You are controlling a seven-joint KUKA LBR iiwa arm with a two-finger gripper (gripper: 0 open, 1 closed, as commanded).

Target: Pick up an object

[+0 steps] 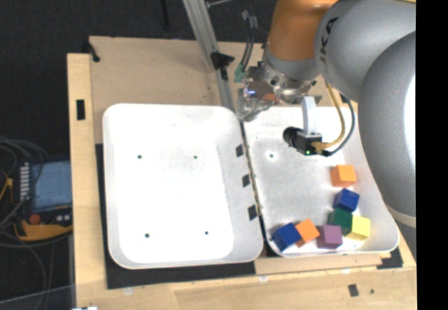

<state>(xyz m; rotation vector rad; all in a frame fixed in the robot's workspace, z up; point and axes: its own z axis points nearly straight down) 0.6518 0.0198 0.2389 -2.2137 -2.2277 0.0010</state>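
Several small cubes lie in the right bin [280, 182], along its right and front sides. An orange cube [343, 175] sits highest, with a blue cube [346, 199], a green cube [341, 218] and a yellow cube [360, 226] below it. Along the front wall lie a purple cube [330, 236], a second orange cube [307, 231] and a second blue cube [285, 236]. My gripper [253, 100] hangs over the right bin's far left corner, well away from all the cubes. I see nothing in it.
The left bin [112, 161] lies beside the right one, a ridge with black clips between them. A slanted metal pole [199, 22] rises behind the gripper. A small black unit [302, 139] on cables hangs below the wrist.
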